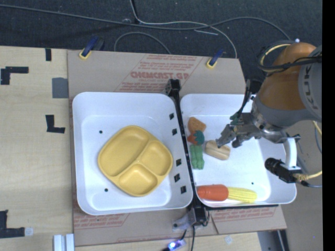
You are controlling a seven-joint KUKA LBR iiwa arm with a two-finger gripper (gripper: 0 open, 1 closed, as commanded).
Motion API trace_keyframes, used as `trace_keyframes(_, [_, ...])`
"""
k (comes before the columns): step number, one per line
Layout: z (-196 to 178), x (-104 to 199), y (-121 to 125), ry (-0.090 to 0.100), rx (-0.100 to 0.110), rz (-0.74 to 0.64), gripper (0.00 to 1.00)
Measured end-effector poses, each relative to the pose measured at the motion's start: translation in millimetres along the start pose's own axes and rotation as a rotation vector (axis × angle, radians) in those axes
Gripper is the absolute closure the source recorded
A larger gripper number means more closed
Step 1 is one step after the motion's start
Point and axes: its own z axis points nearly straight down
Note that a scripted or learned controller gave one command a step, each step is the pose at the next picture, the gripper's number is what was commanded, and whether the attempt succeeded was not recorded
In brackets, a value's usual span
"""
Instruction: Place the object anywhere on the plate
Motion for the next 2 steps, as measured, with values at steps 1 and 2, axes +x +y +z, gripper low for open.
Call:
trace_keyframes(1, [10, 61, 9, 0.0, 0.001, -0.001, 1.0])
trace_keyframes(2, [5, 124, 17, -0.001, 0.0, -0.002, 1.0])
